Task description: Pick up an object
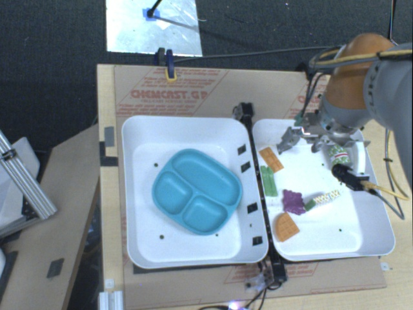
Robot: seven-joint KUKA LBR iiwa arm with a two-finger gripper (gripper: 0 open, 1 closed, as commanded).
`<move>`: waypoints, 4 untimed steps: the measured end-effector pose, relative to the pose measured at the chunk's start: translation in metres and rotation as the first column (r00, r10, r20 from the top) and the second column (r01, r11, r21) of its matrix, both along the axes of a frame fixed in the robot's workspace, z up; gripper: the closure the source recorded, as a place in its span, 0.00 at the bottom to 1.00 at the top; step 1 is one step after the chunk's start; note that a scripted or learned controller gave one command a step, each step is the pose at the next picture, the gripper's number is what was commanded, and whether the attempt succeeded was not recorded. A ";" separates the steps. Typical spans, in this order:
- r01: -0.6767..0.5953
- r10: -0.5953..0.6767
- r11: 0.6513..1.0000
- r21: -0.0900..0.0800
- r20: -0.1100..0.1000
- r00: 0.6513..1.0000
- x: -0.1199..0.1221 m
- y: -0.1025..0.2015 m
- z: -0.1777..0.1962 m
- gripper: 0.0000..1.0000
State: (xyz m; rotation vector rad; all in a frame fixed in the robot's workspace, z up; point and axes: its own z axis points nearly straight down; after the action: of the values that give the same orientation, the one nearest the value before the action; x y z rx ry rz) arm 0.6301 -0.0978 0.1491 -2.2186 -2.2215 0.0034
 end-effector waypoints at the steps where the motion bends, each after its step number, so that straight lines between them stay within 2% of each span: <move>1: 0.000 0.000 1.000 0.001 -0.001 1.000 -0.008 0.007 -0.056 0.00; 2: 0.001 -0.001 1.000 0.000 0.004 1.000 -0.007 0.007 -0.064 0.00; 3: 0.001 -0.001 1.000 0.000 0.008 1.000 -0.006 0.007 -0.052 1.00; 4: -0.001 0.001 1.000 0.000 0.008 1.000 -0.007 0.007 -0.009 1.00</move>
State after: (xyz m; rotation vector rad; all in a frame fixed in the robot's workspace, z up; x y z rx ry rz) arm 0.6232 -0.0906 0.1403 -2.2219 -2.2262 -0.0050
